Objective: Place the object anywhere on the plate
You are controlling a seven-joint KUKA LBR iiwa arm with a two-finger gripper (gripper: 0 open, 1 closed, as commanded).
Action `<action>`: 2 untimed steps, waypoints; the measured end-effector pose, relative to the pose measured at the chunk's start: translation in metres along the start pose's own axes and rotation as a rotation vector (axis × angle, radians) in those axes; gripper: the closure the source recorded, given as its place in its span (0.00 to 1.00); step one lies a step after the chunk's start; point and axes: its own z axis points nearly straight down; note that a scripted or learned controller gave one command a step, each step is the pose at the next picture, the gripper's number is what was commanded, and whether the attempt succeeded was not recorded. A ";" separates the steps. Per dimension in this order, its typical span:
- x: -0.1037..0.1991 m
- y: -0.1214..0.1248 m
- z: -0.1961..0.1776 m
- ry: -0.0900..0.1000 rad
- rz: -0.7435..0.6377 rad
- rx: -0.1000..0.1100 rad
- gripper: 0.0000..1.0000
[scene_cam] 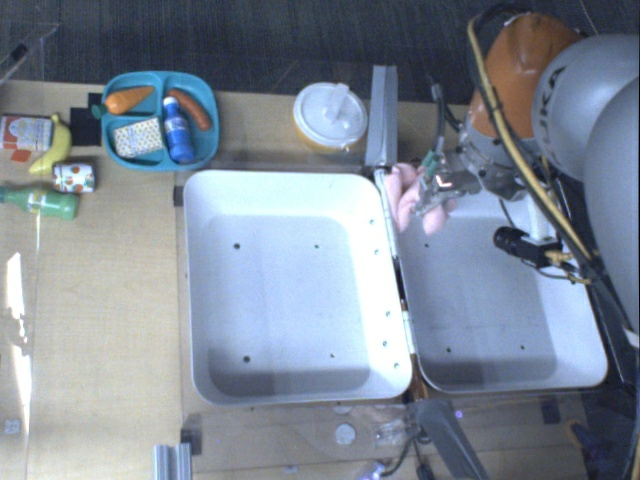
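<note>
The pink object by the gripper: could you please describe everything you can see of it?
The pink object is soft-looking, pale and lumpy, with rounded lobes; what it is cannot be told. It sits at the far left corner of the right bin, against the divider between the bins. The gripper is right at it and covers its middle, so pink shows on both sides of the metal; an actual grasp cannot be confirmed.

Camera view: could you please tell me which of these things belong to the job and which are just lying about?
Job:
- pink object, beside the gripper, at the right bin's far-left corner
- blue divided plate, left of the bins

Lying about:
- lidded cup
- banana
- small can
- green bottle
</note>
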 end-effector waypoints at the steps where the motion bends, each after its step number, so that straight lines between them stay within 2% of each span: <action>1: 0.001 0.002 -0.040 0.001 -0.009 -0.001 1.00; 2: 0.060 0.003 -0.036 0.001 -0.412 -0.002 1.00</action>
